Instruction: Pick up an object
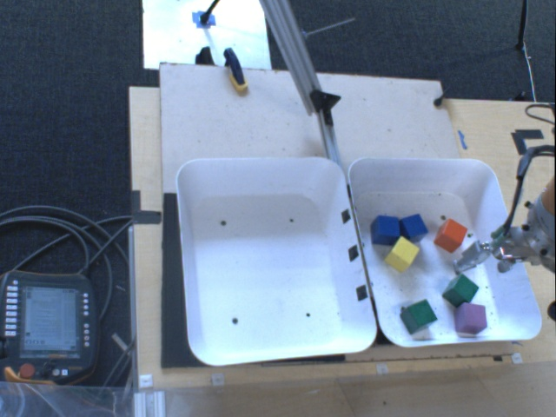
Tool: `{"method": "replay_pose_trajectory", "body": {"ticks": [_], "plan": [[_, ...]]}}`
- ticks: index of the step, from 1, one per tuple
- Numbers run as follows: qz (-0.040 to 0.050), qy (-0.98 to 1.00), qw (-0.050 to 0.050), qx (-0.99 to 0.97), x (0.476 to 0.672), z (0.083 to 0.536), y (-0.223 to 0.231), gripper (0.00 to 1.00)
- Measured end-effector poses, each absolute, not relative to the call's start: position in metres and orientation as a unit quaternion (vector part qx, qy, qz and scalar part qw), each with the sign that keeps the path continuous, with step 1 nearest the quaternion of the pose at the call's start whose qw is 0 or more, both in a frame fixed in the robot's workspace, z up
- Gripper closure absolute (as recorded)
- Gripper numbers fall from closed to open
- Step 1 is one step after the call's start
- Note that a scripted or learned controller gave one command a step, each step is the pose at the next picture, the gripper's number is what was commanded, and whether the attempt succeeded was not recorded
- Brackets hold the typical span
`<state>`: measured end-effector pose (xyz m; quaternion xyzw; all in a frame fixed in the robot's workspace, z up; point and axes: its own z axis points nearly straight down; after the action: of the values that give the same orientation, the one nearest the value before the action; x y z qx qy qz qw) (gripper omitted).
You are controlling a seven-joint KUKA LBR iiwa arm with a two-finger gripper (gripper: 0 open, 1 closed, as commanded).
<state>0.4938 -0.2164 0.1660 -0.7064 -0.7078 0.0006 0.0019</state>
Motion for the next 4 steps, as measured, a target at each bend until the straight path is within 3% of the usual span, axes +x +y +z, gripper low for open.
{"method": "replay_pose_trajectory", "body": {"ticks": [1, 2, 4], "plan": [[0.0003, -0.708, 0.001, -0.707, 0.490, 0.124, -0.216, 0.00], [-0.0010, -0.708, -0.003, -0.706, 0.492, 0.138, -0.218, 1.00], [-0.0019, -0.709, -0.004, -0.705, 0.500, 0.234, -0.205, 1.00]]}}
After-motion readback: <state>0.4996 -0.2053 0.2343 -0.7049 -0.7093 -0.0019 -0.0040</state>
